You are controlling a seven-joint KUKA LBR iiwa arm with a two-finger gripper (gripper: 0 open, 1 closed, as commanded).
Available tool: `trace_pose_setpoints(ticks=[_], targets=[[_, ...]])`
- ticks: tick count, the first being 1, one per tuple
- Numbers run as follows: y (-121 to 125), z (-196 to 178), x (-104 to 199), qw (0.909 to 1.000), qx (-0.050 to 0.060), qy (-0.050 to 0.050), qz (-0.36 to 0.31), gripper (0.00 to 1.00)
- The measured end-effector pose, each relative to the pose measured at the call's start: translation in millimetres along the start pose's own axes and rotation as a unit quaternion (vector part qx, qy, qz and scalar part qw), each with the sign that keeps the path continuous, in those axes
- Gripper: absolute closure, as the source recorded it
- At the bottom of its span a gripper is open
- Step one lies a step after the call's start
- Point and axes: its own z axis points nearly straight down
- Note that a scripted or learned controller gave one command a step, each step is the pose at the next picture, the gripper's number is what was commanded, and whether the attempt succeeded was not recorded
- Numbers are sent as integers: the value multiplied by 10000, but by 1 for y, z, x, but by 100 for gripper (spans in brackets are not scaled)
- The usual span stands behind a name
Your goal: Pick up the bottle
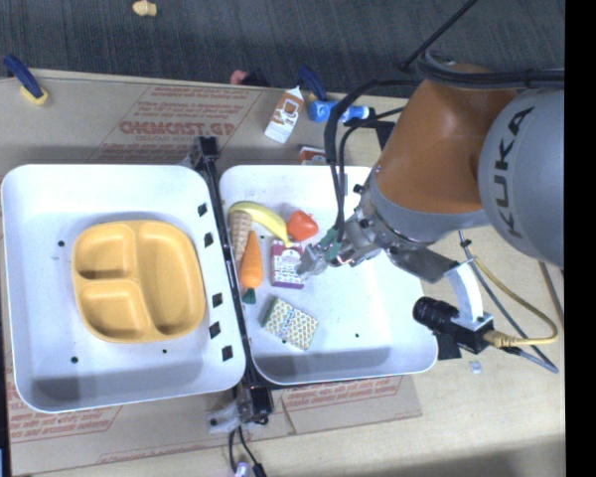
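Although none of the objects reads plainly as a bottle, the likeliest one is a small purple container with a pale label, lying flat on the floor of the right bin, a little toward 9 o'clock from that bin's middle. The gripper sits low over the bin, just at the container's 3 o'clock edge, close enough that touching or not cannot be told. Whether the pincer is apart or together cannot be told either, because its tip is blurred and partly hidden under the wrist. Nothing is seen clamped in it.

At 12 o'clock of the container lie a banana and, just beside it, a red fruit. An orange carrot lies at the container's 9 o'clock, along the bin's left wall. A green patterned packet rests at 6 o'clock, apart from it.

The left bin holds a yellow divided plate. On the bench beyond the right bin, toward 12 o'clock, lies a white and brown carton.
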Motion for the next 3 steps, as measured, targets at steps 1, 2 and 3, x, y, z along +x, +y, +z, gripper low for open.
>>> trace_pose_setpoints(ticks=[1,2,3], targets=[[8,105,26,9999,24,15,105,100],[25,105,75,9971,15,6,767,100],[22,-2,63,9971,3,4,759,100]])
